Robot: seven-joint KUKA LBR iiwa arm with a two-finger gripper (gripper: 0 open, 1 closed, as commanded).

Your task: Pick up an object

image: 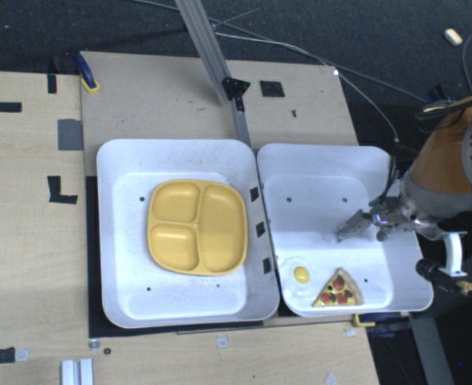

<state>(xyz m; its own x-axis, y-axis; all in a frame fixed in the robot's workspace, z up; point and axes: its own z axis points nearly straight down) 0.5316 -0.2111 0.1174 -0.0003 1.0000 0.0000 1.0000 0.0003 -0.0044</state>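
Most of the right bin's [324,175] floor lay bare, open from above; only its near edge was taken, by a fried egg [299,274] and a pizza slice [339,289] close together. The left bin [124,215] was crowded at its middle by a yellow divided plate [197,227], leaving a bare margin around it.

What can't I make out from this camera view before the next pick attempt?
- Tool: small and dark over the right bin; whether it is open or shut is unclear.
- Arm: cut off by the right side of the view.
- Fried egg and pizza slice: too small to judge thickness.
- Yellow plate: compartment depth unreadable from above.
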